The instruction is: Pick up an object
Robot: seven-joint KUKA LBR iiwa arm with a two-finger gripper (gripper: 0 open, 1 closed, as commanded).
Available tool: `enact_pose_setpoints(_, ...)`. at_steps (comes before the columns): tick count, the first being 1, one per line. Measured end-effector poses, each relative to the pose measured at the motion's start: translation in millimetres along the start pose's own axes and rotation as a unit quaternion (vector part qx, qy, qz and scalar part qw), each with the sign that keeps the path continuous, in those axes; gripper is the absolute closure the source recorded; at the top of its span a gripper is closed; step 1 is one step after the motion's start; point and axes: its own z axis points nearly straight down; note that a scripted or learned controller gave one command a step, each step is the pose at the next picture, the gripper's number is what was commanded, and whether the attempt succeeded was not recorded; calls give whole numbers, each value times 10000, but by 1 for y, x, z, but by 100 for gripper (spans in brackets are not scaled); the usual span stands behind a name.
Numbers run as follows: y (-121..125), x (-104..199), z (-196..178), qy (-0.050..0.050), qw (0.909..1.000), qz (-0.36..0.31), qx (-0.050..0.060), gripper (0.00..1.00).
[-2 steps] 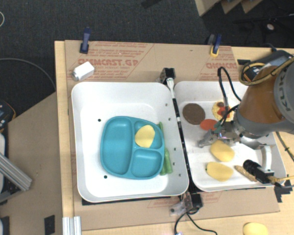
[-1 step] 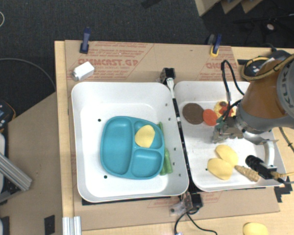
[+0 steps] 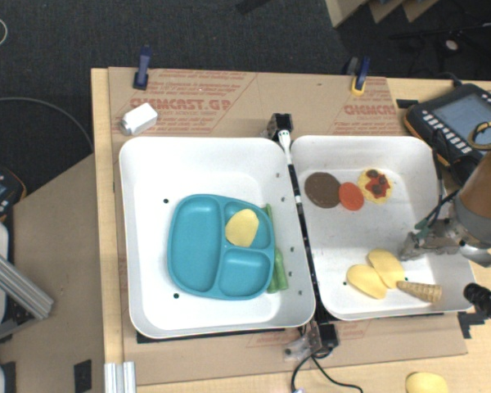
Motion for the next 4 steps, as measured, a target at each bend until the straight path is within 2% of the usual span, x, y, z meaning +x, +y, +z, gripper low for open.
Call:
enact_pose_setpoints(2,-16,-10,0,9,10000,-31,-4,100)
enact_pose_setpoints(3,13,-11,-319,-47,9999,-48,-119,100)
enact_pose_setpoints(4,38,7,-461,-43,9999,-56,-122,100)
